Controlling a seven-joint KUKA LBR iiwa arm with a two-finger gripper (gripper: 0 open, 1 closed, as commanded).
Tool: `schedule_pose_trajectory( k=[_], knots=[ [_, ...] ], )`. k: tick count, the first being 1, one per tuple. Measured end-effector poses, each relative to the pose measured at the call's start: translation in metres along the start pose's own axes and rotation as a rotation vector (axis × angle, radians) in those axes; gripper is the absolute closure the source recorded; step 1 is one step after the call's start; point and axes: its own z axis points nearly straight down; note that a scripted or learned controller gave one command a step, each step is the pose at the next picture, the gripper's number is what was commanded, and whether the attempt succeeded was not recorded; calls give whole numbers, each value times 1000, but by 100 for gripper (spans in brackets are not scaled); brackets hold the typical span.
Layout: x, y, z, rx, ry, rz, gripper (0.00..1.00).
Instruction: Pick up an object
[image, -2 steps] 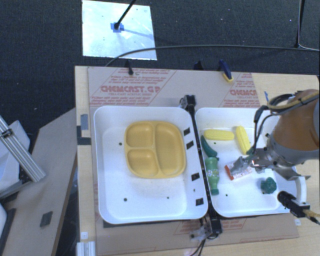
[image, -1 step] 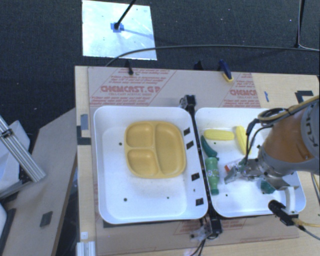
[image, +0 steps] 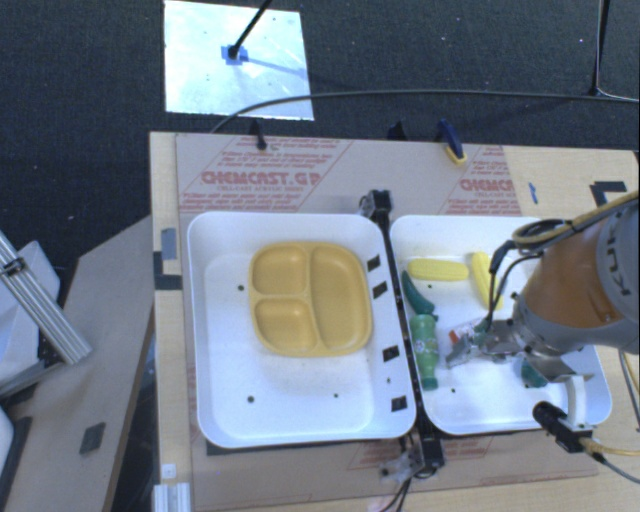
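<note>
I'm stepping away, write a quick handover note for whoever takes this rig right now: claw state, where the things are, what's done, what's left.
Claw: low in the right bin, beside the green bottle; nothing visibly between its fingers, open or shut unclear.
Right bin: green bottle by the divider, yellow piece near the back, second yellow piece beside it, teal item partly under the arm.
Left bin: yellow divided plate.
Done: arm reached in.
Left: grasp an object and lift it.
</note>
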Motion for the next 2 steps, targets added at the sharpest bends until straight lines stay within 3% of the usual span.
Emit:
schedule_pose_trajectory(
  k=[1,2],
  knots=[
    [1,2,-12,-4,2,-2,100],
    [3,0,-75,-6,-2,-4,100]
  ],
)
